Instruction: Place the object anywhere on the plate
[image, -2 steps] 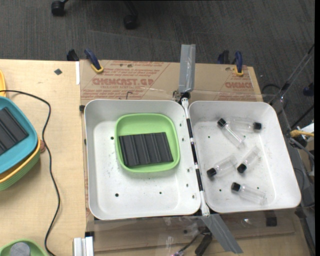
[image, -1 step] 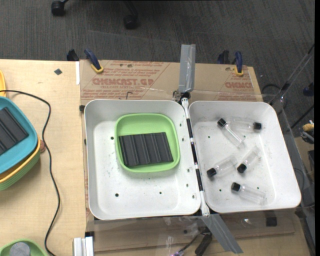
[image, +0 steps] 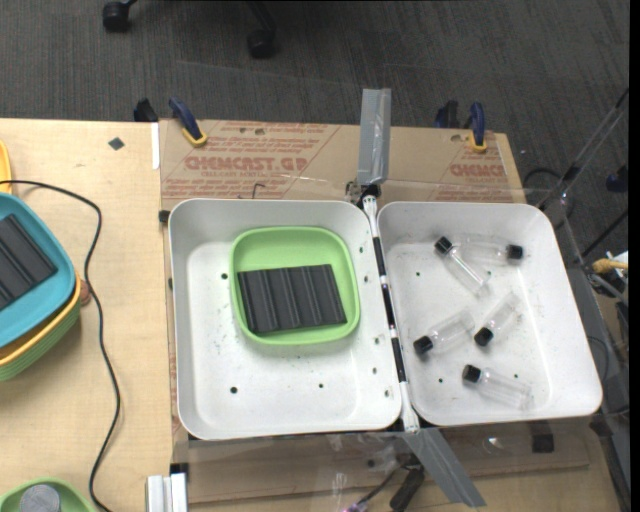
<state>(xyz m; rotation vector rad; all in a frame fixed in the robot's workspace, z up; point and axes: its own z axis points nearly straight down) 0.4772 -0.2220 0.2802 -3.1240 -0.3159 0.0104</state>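
Two white bins sit side by side on the bench (image: 80, 420). The left bin (image: 200, 390) has a green plate (image: 243, 252) in it. The plate sits toward the back of that bin. A dark mat (image: 292, 298) with ridges lies flat on the plate and covers most of its middle.

The right bin (image: 570, 380) has five little clear tubes with black caps. All five lie on their sides. One tube (image: 458, 264) is near the back and points at a slant. A second tube (image: 494, 250) lies just beside it, and the two seem to touch at one end. Two more, the third tube (image: 446, 331) and the fourth tube (image: 498, 321), lie near each other in the middle. The fifth tube (image: 496, 386) lies near the front. None of the tubes is on the plate.

I cannot tell how the jaws stand.

Brown cardboard (image: 260, 160) lies under the bins. Two blue clamps hold it at the back, one clamp (image: 187, 120) on the left and the other clamp (image: 476, 126) on the right. A grey tape strip (image: 374, 135) runs up from where the bins meet. A black cable (image: 100, 300) curls over the bench. A teal tray (image: 45, 300) sits at the left edge.
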